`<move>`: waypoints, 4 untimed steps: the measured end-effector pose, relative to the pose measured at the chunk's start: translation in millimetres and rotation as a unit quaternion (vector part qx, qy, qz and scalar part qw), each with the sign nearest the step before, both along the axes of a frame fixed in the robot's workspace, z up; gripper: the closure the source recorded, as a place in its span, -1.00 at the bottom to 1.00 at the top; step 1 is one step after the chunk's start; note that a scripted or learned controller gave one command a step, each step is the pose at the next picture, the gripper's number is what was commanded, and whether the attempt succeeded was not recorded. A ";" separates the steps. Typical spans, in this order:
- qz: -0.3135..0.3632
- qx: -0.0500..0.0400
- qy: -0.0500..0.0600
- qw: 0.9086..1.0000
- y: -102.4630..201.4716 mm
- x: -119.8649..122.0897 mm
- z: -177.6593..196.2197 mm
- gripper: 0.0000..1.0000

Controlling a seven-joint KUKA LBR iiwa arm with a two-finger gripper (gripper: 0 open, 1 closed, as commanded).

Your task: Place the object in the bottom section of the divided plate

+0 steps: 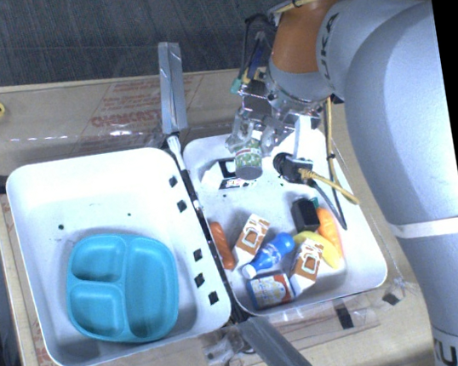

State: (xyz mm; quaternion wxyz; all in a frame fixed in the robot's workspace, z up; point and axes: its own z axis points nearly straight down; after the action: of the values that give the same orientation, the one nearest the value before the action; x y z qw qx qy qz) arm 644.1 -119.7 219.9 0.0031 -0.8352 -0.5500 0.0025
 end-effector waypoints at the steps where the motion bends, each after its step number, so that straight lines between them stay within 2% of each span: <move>1: 0.106 0.000 0.000 0.994 77.1 -35.5 -30.1 1.00; 2: 0.036 -0.001 -0.001 0.999 159.6 -105.2 -29.2 1.00; 3: 0.035 -0.001 -0.002 0.999 158.5 -105.0 -29.1 -1.00; 4: 0.037 -0.001 0.000 0.999 158.5 -104.6 -19.8 1.00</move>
State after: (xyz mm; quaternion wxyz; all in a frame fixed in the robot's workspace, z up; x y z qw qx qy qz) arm 539.5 38.8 200.1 0.0018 -0.8142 -0.5806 0.0034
